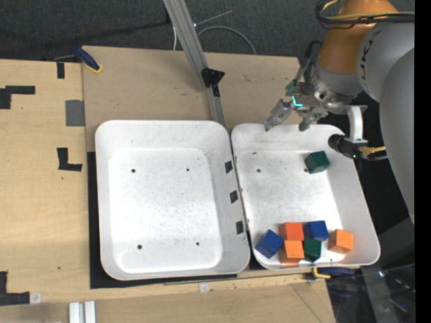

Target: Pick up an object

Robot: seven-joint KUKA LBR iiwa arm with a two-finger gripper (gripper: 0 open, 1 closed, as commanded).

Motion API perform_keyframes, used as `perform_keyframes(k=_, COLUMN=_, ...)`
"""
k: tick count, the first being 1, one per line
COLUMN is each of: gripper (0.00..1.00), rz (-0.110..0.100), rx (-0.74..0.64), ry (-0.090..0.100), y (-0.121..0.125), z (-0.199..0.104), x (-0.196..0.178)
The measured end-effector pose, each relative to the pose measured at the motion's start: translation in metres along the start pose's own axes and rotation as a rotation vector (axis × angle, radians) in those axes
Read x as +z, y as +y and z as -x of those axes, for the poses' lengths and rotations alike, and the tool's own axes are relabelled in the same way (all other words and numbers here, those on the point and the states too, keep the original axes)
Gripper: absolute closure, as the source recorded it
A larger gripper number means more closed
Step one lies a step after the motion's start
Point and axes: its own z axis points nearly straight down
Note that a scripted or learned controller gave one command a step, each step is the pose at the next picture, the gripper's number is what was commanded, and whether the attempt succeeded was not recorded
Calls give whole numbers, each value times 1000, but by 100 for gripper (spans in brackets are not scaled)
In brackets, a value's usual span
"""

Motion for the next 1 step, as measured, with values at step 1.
perform_keyframes(k=1, gripper=0, rz=-6, rx=0, ry=1, y=-4, z=-5, x=64)
